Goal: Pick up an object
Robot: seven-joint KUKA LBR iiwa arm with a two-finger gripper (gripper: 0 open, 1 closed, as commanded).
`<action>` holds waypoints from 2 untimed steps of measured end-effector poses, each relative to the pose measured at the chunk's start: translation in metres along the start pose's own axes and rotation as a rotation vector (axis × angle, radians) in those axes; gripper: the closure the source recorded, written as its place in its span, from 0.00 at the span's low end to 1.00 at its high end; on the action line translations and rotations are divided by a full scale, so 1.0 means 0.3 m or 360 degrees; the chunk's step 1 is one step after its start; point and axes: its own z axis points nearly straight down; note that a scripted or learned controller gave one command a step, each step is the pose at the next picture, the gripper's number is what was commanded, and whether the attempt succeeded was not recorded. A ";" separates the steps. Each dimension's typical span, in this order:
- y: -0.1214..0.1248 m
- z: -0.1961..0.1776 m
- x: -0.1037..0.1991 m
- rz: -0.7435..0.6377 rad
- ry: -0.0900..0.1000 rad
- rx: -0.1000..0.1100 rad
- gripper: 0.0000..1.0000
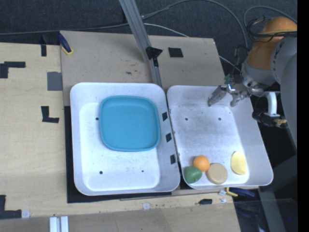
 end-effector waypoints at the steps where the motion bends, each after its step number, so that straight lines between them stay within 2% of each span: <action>1: 0.001 0.159 0.002 -0.0001 -0.0001 -0.0005 0.00; 2: 0.001 0.125 0.003 -0.0002 -0.0002 -0.0006 1.00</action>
